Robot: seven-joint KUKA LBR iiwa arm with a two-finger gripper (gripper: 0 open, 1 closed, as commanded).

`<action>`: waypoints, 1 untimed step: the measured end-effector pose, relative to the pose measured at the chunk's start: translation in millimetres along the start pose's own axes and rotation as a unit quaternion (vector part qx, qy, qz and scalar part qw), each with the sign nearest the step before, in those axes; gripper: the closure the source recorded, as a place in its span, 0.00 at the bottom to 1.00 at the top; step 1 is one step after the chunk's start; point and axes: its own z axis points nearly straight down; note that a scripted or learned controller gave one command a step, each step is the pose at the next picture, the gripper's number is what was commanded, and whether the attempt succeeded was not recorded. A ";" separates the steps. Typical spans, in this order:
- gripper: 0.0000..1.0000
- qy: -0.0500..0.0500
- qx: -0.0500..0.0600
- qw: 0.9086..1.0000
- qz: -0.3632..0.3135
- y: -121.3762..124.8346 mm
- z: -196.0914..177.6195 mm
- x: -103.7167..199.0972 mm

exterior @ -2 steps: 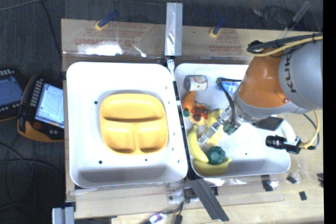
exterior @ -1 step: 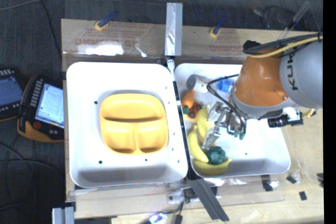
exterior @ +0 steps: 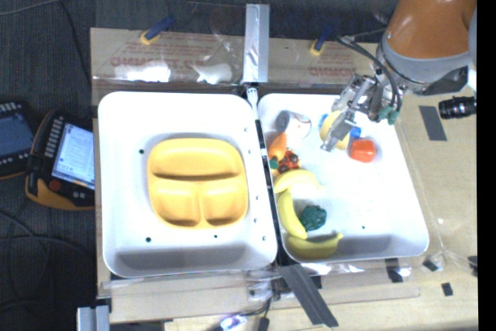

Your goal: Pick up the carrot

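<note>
The gripper [exterior: 346, 122] is seen over the upper part of the right bin [exterior: 403, 190], its fingers hanging downward with a visible gap between them; nothing is seen held between them. Just beside the fingertips a yellow item [exterior: 332, 124] lies on the bin floor, and a red-orange toy with a blue piece [exterior: 361, 146] sits just below and to the right.

The carrot [exterior: 277, 146] (taken to be the small orange piece near the bin's left wall) is found well apart from the gripper, beside a grey cup [exterior: 283, 121] and just above a cluster of dark berries [exterior: 290, 161]. Its long axis appears to run roughly up and down in the camera view, slightly tilted; which end is the tip cannot be told.

The task is judged to be barely begun: the carrot is not yet grasped, and the gripper has yet to be brought leftward over it, lowered and closed.

Nearer the front, a banana [exterior: 298, 232] and a green piece [exterior: 313, 216] are seen. A yellow divided tray [exterior: 200, 181] rests in the left bin [exterior: 124, 190].
</note>
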 end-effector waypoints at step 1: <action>1.00 0.001 0.001 1.000 -0.006 15.0 56.6 54.7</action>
